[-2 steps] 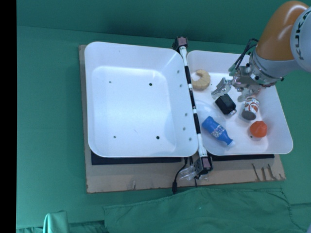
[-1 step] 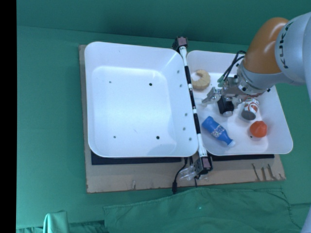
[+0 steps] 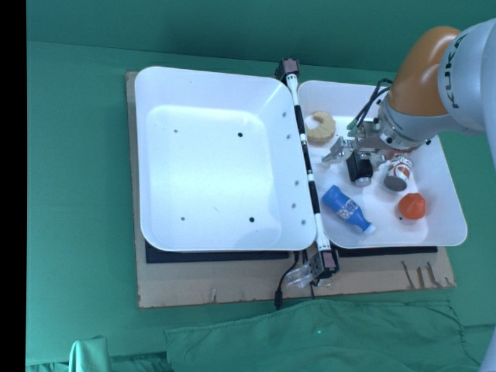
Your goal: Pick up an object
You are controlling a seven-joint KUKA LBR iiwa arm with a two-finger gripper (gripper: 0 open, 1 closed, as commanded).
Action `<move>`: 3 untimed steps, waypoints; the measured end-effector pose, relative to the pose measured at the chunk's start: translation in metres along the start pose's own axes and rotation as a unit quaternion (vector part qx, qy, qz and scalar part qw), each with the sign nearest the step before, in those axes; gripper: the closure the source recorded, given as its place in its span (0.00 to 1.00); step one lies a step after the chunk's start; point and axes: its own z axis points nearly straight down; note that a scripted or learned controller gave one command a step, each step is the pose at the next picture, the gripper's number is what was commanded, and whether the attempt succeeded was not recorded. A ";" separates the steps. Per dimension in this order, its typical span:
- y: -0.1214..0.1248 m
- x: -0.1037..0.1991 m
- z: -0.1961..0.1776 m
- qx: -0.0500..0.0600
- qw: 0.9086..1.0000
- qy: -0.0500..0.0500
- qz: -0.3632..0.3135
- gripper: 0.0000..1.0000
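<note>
The right white bin (image 3: 452,220) holds a tan ring-shaped donut (image 3: 318,127) at its back left. A blue bottle (image 3: 346,208) lies on its side at the front left. An orange rounded object (image 3: 412,206) sits at the front right, and a small red and white can (image 3: 398,173) lies just behind it. My gripper (image 3: 335,151) hangs low over the middle left of this bin, just right of and below the donut and above the bottle. Nothing shows in its grasp.
The left white bin (image 3: 209,161) sits beside the right one, with a black and white bar (image 3: 304,161) running between them. Both rest on a cardboard sheet (image 3: 232,289) over green cloth. The arm (image 3: 434,76) comes in over the right bin's back right.
</note>
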 end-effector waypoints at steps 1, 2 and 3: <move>0.003 -0.003 -0.010 -0.004 1.000 -0.002 0.002 1.00; 0.002 0.002 -0.054 0.002 1.000 -0.001 0.000 1.00; -0.001 -0.002 -0.114 0.001 1.000 -0.001 0.000 1.00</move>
